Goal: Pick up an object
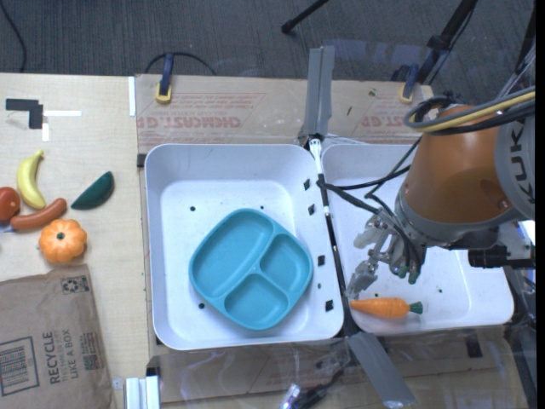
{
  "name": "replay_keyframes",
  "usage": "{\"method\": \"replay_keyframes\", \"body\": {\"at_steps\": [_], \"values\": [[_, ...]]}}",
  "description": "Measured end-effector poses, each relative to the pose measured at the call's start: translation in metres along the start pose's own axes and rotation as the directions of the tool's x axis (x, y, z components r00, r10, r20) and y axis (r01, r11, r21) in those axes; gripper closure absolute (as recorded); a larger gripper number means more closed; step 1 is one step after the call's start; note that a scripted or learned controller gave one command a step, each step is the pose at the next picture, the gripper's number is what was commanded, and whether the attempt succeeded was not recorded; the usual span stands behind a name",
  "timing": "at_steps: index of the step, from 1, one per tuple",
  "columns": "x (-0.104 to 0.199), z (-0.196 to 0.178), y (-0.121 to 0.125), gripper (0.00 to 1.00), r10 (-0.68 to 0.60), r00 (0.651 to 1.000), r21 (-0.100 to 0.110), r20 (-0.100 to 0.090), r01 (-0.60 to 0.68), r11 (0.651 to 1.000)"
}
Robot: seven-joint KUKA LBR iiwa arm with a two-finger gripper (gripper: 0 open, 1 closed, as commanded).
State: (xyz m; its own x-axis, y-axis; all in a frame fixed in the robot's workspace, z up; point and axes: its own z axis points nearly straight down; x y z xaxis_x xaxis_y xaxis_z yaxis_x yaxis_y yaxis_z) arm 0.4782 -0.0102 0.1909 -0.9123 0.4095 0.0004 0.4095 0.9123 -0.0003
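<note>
Approach step: your pincer (381, 258), fingers apart and holding nothing, hovers just above the orange plastic carrot (383, 308) by the right white bin's (485, 309) front edge; next, lower and close.

A: Carrot (385, 308), toy-like. Orange body, small green stub at one end. Lower right of the frame, inside the right-hand white bin (485, 312).

B: Pose?

A: Flat on the bin floor, lying nearly level across the picture, green end to the right, tapered tip to the left. Close to the bin's near wall and its left corner.

B: Anything on it?

A: Nothing gripping it. It lies free, whole, just below the arm's wrist in the picture.
</note>
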Motion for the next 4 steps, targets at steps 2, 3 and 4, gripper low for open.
{"method": "replay_keyframes", "body": {"at_steps": [2,3,4], "values": [[-0.044,0.074,-0.082,1.00,-0.118,0.993,-0.001,0.002,0.118,0.993],[-0.053,0.099,-0.112,1.00,-0.404,0.915,-0.001,0.001,0.404,0.915],[-0.081,-0.114,-0.177,1.00,-0.378,0.926,0.001,0.006,0.378,0.926]]}}
